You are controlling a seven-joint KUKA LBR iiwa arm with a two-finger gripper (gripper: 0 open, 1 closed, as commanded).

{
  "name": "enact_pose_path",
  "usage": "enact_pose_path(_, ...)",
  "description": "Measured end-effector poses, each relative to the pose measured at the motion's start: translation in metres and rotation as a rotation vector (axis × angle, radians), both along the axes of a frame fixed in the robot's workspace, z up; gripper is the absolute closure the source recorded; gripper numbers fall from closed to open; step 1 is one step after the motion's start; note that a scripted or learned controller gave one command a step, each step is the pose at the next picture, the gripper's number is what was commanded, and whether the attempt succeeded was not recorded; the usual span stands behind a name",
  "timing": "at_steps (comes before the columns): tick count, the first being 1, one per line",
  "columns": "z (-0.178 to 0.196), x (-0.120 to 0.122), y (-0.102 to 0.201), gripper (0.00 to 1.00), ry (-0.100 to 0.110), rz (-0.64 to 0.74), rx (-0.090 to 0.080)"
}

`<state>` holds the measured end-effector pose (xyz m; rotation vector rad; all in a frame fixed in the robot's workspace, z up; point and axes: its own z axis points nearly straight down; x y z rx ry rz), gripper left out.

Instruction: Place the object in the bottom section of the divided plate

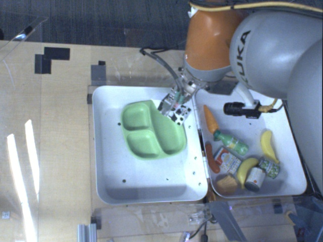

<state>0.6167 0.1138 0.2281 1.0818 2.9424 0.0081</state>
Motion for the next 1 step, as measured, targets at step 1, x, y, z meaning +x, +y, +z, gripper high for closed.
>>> enact_pose_path(1,-0.0002,0.0001,-0.0006,0.00,0.000,-0.001,0.000)
